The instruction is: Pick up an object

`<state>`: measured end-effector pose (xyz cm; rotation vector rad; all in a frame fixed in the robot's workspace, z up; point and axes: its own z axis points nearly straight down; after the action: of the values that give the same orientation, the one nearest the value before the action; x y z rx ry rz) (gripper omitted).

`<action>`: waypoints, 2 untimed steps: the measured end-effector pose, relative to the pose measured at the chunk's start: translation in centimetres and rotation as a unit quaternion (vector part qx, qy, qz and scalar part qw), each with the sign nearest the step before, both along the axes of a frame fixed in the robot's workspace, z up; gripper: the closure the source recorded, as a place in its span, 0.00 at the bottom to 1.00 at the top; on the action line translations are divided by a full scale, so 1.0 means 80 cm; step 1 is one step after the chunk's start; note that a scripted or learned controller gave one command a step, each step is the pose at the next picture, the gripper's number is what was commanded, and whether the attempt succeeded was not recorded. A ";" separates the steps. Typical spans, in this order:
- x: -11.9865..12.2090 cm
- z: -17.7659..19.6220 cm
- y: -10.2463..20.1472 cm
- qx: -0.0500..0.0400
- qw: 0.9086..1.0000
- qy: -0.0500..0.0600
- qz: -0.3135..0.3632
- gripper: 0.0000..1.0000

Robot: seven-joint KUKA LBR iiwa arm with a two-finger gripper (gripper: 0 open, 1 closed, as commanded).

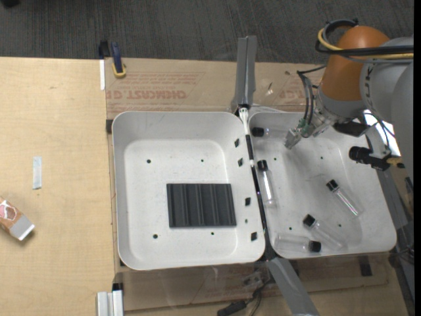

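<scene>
Gripper (295, 137) hovers over the right bin's (368, 242) upper left area; finger opening cannot be told, nothing seen held. Candidate vials lie below it: one (343, 197) toward the lower right, long axis diagonal; one (264, 182) along the left wall, near upright; two more (314, 226) at the front. A small black cap (258, 131) sits left of the gripper. Left bin (131, 242) holds a dark ridged block (201, 205), well apart. No obstruction noted

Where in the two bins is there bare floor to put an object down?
The left bin has bare floor on all sides of the dark ribbed block, widest above it. In the right bin, the middle is bare, below the gripper. Clear vials crowd its left wall and lower part.
</scene>
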<state>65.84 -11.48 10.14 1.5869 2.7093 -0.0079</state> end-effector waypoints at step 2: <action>-0.046 -0.002 -0.047 0.002 1.000 -0.001 -0.004 0.00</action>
<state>62.17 -15.23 9.97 1.5979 2.7033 -0.0005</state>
